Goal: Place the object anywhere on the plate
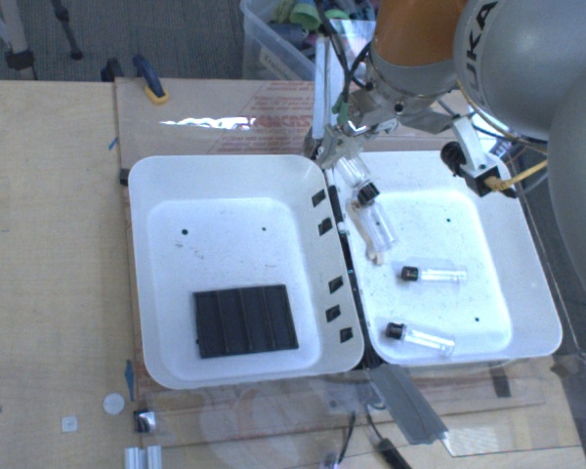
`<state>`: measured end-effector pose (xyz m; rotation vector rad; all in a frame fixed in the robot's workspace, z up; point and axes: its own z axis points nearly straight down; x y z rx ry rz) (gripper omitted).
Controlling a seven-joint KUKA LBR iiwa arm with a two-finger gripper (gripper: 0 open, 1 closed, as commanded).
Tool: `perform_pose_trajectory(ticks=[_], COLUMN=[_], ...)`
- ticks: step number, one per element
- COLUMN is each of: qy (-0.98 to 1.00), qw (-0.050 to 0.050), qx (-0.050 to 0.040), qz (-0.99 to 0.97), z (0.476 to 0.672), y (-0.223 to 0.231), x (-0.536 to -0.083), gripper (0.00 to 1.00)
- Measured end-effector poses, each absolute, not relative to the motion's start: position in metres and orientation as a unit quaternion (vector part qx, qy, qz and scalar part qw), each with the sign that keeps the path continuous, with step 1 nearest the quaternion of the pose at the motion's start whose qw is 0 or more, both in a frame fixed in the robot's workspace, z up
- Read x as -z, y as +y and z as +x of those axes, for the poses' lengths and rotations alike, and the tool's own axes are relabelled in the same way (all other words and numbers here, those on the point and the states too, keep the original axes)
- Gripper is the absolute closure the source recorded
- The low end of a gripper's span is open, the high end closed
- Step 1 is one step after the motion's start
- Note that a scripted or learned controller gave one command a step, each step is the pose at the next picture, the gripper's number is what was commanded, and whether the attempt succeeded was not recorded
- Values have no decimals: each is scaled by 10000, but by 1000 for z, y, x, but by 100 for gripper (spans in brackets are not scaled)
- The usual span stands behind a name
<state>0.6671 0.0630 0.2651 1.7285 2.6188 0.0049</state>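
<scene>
The black ribbed plate is seen low in the left bin. The tool is poised over the right bin's rim, its state impossible to tell, perhaps gripping the clear vial below. Light, slick and probably brittle, the vial is best taken mid-barrel.
</scene>
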Motion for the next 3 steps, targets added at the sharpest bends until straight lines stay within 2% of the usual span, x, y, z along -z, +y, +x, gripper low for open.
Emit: perform_pose_trajectory(ticks=[1,2,3], qy=[8859,9254,9397], qw=[23,24,-7], qx=[-17,-21,2], qz=[4639,3791,3420], z=[662,667,652], y=[129,187,219], x=[-318,-306,-293], gripper=[100,100,100])
